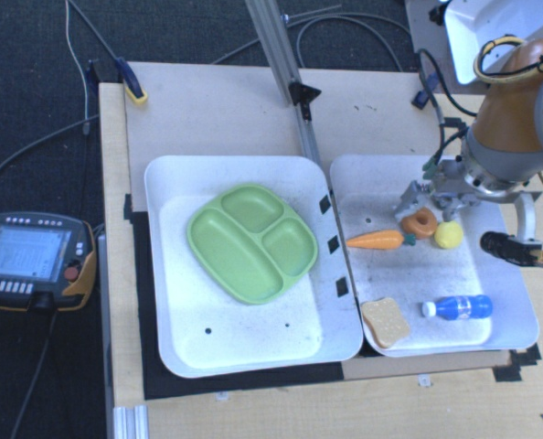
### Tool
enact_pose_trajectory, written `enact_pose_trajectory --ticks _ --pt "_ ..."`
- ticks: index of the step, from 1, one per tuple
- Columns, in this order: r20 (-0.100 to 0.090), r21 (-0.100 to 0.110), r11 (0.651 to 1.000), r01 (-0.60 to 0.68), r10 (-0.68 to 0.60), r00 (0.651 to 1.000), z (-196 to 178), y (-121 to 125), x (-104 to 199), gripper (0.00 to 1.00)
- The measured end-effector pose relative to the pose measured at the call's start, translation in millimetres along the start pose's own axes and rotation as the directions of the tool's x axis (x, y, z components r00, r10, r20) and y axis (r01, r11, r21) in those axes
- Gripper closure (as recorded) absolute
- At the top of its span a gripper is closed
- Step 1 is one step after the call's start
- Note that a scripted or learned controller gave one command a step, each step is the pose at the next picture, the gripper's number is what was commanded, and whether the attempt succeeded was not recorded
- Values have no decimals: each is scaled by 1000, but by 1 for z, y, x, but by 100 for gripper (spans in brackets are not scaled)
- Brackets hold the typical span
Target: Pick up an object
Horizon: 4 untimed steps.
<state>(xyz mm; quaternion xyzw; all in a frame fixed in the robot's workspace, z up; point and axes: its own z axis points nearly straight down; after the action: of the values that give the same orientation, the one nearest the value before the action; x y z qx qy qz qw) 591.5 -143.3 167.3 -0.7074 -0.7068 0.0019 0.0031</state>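
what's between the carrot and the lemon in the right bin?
In the camera view, a small orange-brown doughnut sits between the carrot and the lemon, directly under the hand.

You won't find any text you can read here. The grey handheld control pendant (36, 263) left of the tabletop has a lit screen, and the small clear bottle with a blue label (458, 308) carries print, both too blurred.
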Motion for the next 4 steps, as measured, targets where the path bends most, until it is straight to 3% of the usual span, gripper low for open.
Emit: enact_pose_trajectory --ticks 1,2,3,4 --pt "-1 -1 1000 2 -2 1000 44 2 6 0" --pt "7 -25 1000 1 0 1000 63 8 4 0" --pt "11 -30 1000 1 0 1000 52 9 3 100" --pt "3 -13 1000 2 -2 1000 -4 2 8 100"
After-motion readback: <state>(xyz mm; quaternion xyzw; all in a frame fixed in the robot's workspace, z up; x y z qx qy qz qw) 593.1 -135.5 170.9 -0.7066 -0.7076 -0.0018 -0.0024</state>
